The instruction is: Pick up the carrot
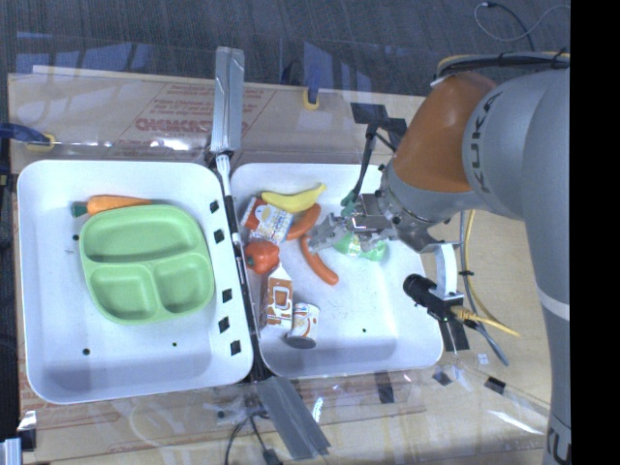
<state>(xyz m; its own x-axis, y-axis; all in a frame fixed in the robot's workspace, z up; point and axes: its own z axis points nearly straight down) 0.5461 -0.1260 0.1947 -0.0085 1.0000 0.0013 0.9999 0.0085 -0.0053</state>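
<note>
The carrot (116, 203) is wedged left of centre between the green tray (145, 263) and the bin wall (29, 177), while the gripper (334, 232), finger state not discernible, is held mid-frame over the other bin's clutter, well apart

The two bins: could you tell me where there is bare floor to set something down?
Left bin: a bare strip in front of the green tray. Right bin: bare front-right floor, beyond the cartons. Crowded around the banana, near the gripper.

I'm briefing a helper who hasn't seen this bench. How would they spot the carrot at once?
Find the left bin holding the green divided tray. The carrot lies along the tray's far edge, the sole orange thing in that bin, long and tapered.
</note>
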